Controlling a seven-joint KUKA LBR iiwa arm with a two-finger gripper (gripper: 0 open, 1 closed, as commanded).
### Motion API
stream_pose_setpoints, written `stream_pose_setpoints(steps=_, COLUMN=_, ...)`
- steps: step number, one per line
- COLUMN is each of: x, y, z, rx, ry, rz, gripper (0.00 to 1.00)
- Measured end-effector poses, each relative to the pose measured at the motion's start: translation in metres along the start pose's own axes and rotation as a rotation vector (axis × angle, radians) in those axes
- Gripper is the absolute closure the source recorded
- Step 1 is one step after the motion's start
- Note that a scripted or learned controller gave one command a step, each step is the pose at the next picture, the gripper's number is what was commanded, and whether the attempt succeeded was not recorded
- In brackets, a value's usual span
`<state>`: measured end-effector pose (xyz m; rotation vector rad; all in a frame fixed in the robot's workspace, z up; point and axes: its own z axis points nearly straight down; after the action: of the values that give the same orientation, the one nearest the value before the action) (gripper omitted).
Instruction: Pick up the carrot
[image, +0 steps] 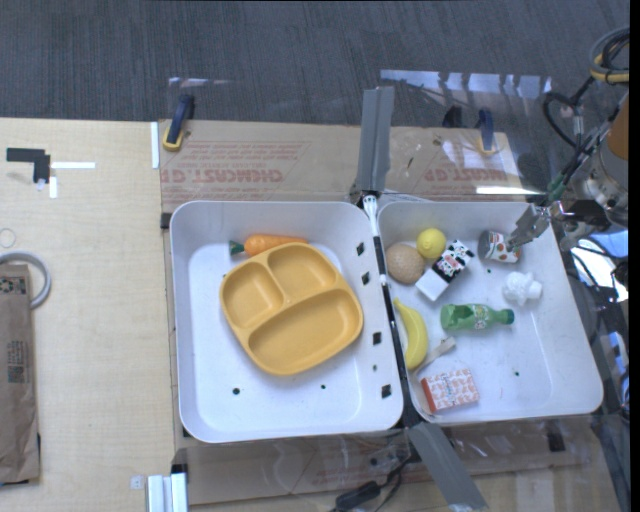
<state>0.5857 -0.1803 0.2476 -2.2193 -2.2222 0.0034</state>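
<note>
Two shallow white bins sit side by side on a table (90, 300), seen from above at a slant. In the left bin (200, 390) an orange carrot (268, 243) with a green top lies near the far wall, touching the far edge of a yellow divided plate (292, 308) that has three compartments. The right bin (560, 380) holds a lemon (431, 242), a brown round fruit (405, 263) just beside it, a small black-and-white patterned carton (448, 267), a banana (412, 335) along the left wall, a green bottle (476, 317) lying on its side, a crumpled white object (522, 289), and a red-and-white patterned packet (449, 389) near the front; none of their printing can be read. The gripper (522, 235) reaches in from the right over the far right corner of the right bin, its tip at a small grey and red object (497, 246); whether it is wide or closed cannot be told, and it is well apart from the carrot. Behind the bins lies flat cardboard (235, 160) with red lettering seen upside down that appears to read "CHEMCAST GP". A brown paper bag (18, 370) lies at the left edge of the table.
</note>
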Motion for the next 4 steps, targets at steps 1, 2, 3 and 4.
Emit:
stream_pose_setpoints(steps=1, x=0.081, y=-0.065, z=0.066, rx=0.002, ry=0.001, rz=0.06, gripper=0.0)
stream_pose_setpoints(steps=2, x=0.087, y=-0.109, z=0.137, rx=0.002, ry=0.001, rz=0.024, gripper=0.0)
stream_pose_setpoints(steps=3, x=0.051, y=-0.068, z=0.143, rx=-0.001, ry=0.001, rz=-0.07, gripper=0.0)
stream_pose_setpoints(steps=4, x=0.067, y=-0.093, z=0.157, rx=-0.001, ry=0.001, rz=-0.5, gripper=0.0)
